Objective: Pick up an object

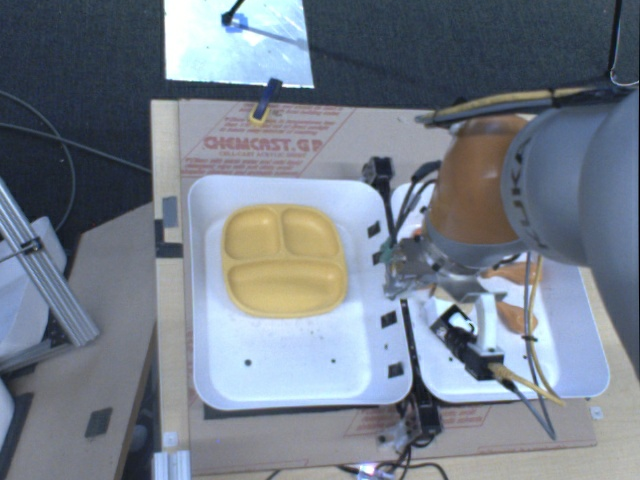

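A yellow divided plate (285,260) lies in the upper half of the left bin (290,368). The arm reaches down over the right bin (592,368), its orange band and grey wrist covering most of that bin. My gripper (443,286) hangs low over the right bin's left side, close to the divider between the bins, and the wrist hides its tips. An orange object (513,315) lies in the right bin just right of the gripper, partly covered by the arm. Nothing can be seen held.
Both bins sit on a cardboard sheet (290,138) on the bench. A small blue and yellow item (265,101) lies at the sheet's far edge, beside a shiny square plate (240,28). A metal frame (40,278) stands at the left.
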Controlling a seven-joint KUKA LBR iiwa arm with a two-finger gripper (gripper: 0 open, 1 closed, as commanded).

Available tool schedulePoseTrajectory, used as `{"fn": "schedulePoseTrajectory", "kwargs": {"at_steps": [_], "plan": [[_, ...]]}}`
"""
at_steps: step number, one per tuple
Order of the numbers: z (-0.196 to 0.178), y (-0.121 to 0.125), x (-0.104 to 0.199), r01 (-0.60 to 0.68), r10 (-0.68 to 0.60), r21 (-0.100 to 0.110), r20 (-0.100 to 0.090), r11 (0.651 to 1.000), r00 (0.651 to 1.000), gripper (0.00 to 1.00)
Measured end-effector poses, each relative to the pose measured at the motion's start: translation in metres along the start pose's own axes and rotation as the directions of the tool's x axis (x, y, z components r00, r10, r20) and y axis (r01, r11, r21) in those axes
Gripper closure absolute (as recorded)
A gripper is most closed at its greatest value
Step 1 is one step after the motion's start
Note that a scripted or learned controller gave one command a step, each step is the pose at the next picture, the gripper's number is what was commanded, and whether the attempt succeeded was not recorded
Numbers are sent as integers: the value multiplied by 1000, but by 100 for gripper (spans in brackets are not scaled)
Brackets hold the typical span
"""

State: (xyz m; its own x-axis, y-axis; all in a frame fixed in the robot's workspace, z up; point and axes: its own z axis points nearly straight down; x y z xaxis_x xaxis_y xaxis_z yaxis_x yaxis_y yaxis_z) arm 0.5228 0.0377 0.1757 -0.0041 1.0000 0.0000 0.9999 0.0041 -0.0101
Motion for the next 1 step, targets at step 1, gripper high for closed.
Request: {"fn": "schedulePoseTrajectory", "kwargs": {"at_steps": [1], "plan": [[-43,35,64,5,-5,-16,-2,1000,1000,100]]}}
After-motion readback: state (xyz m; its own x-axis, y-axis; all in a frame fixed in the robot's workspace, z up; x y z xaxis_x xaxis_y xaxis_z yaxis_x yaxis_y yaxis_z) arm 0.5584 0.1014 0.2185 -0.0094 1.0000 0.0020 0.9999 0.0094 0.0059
